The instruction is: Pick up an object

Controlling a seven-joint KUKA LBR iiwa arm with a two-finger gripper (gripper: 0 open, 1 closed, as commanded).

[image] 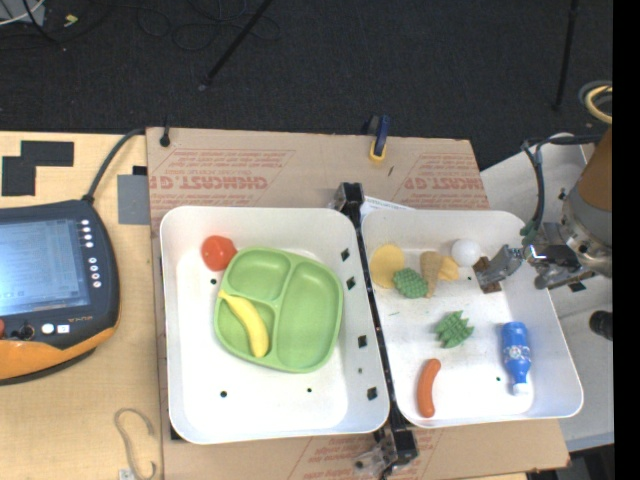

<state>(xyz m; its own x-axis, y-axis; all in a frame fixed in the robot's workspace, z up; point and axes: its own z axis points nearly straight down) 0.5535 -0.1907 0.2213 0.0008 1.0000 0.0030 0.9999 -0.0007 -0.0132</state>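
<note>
Camera view: the gripper (497, 266) hovers over the upper right part of the right bin (560, 393), its grip unclear. A white ball (466, 251) lies just left of it; a blue bottle (515, 357) lies below, well apart.

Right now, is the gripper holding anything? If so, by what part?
Nothing held. The gripper hangs over the right bin's upper right edge, with no object between its fingers; the white ball lies apart, just left.
</note>
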